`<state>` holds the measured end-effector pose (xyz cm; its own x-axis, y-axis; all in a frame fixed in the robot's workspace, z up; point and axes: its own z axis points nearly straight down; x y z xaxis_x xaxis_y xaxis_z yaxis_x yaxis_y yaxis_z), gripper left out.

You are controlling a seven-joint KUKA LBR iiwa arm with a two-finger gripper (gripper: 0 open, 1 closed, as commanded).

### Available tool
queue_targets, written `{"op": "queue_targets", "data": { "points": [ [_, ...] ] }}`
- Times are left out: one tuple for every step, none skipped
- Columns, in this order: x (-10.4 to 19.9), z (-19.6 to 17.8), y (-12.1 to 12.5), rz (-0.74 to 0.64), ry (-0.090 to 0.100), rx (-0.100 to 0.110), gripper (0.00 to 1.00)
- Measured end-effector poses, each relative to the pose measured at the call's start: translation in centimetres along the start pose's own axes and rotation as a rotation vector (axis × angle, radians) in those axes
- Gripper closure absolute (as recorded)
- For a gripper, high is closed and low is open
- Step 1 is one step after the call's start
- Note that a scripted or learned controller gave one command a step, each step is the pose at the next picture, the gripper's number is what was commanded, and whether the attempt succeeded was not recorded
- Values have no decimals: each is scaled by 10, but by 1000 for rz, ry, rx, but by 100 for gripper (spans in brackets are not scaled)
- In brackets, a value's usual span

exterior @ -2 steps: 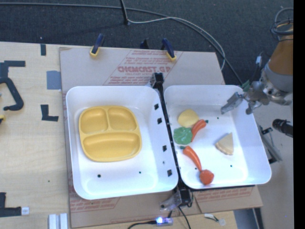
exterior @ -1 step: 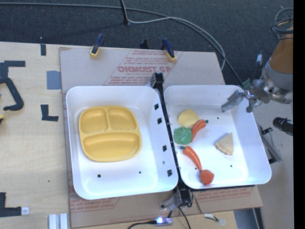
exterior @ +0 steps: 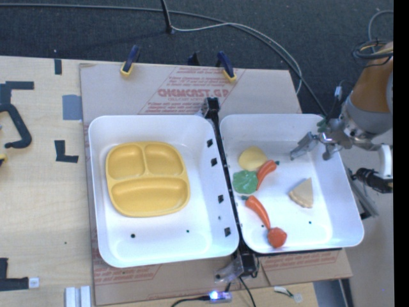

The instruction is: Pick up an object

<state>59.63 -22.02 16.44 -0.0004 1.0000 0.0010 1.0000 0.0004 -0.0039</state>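
Five toy foods are lying in the right bin (exterior: 332,232), waiting to be picked: a yellow lemon-like piece (exterior: 252,157), a green leafy piece (exterior: 245,181), a small orange carrot (exterior: 266,170), a longer red-orange carrot (exterior: 263,216) ending at a red round piece (exterior: 277,237), and a tan wedge (exterior: 302,193). All of them are sitting to the left of and below the gripper (exterior: 305,147) as the camera sees it, none of them touching it. The wedge is lying nearest, just below the fingers and well apart from the other items; the small orange carrot is resting a little to the gripper's left, leaning against the lemon-like piece and the green one.

The gripper is hanging over the upper right part of that bin with nothing between its fingers, which are looking slightly parted, though the angle is making the gap hard to judge.

To do the step well, the arm (exterior: 370,101), reaching in from the right, would likely be best served by choosing the isolated wedge, since the clustered items are crowding each other and a closing finger could be nudging a neighbour. Centring directly above the piece before descending, opening wide enough to straddle it, and closing across its narrow dimension should be giving the firmest hold. The bin's right wall is standing close by, so a finger could be catching it.

Farther left of the gripper, the left bin (exterior: 102,235) is holding a yellow divided tray (exterior: 148,178).
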Motion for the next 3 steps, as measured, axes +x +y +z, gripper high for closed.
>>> {"op": "queue_targets", "data": {
  "points": [
    [9,57,-6,-1,1,1,0],
    [9,80,-5,-1,-2,-4,0],
    [9,68,-5,0,-4,-7,100]
  ]
}}
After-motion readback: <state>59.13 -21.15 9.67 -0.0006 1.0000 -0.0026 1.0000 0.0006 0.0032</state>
